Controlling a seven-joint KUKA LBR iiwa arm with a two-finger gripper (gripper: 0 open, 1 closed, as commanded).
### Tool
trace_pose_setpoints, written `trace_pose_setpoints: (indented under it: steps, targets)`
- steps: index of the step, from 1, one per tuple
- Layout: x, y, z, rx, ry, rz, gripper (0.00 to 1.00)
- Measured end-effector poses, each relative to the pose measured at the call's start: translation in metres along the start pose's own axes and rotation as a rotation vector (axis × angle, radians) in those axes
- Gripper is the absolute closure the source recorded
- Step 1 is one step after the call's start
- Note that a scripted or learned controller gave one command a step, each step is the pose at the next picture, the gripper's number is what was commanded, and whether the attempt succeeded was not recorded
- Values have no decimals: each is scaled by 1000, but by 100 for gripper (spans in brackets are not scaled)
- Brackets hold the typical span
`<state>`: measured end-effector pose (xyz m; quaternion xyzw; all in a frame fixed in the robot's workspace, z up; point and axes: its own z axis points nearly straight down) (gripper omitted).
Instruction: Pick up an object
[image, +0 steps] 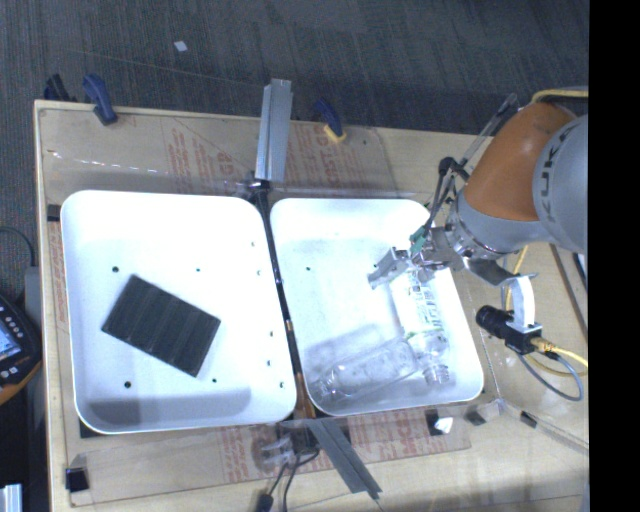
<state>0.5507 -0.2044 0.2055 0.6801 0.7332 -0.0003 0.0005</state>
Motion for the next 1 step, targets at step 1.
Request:
trace_pose_setpoints:
  steps: [1]
  targets:
    - [0,0,0,0,0,0,0]
